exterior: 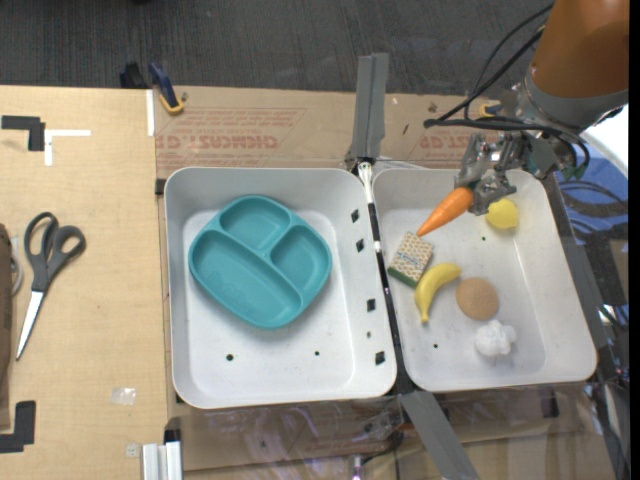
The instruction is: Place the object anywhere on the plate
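Note:
A teal divided plate (260, 258) lies in the left bin (200, 368), with nothing on it. In the right bin (560, 348) an orange carrot (445, 211) lies at a slant, tip pointing down-left. My gripper (487, 180) is at the carrot's thick upper end, touching or very close to it. The wrist hardware hides how it meets the carrot. The arm's orange band (585, 28) is at the top right.
Also in the right bin are a yellow lemon (502, 215), a banana (435, 286), a small green-and-tan box (411, 258), a brown round item (477, 298) and a white crumpled item (494, 340). Scissors (45, 258) lie on the bench at far left.

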